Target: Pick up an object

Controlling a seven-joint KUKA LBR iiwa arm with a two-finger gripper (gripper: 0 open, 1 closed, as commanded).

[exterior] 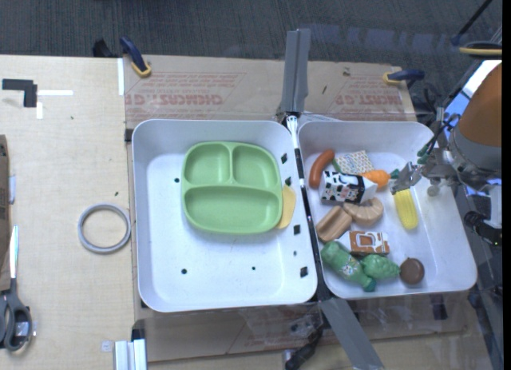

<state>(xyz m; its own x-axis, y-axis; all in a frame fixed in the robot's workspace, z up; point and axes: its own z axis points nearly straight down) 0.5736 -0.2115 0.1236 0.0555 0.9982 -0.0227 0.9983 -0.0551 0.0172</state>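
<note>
On the left part of the bench we see a grey ring of tape (pixel 104 227) lying on the pale wood, well apart from the bins. The left white shallow bin (pixel 160 272) carries a light green plastic plate with three compartments (pixel 232 187), which sits toward the far edge of this bin. A flat yellow piece (pixel 288 204) shows from under the plate at the bin's right wall.

The right white shallow bin (pixel 447 256) holds the toy food. Near its left wall lie a red-orange toy sausage (pixel 320 167), a black and white spotted carton (pixel 346 188), a brown toy bread roll (pixel 334 220) and green toy broccoli pieces (pixel 357 265). A small brown round ball (pixel 412 271) rests near the front right corner.

The yellow toy corn cob (pixel 407 208) lies just beside the metal two-finger gripper (pixel 409 177), toward the right wall, apart from the other toys. We judge it the easiest object to take. It looks light and stiff, perhaps a little slippery, so the best hold is probably across its narrow middle.

We cannot tell how the tool stands, and nothing visible sits inside it.
</note>
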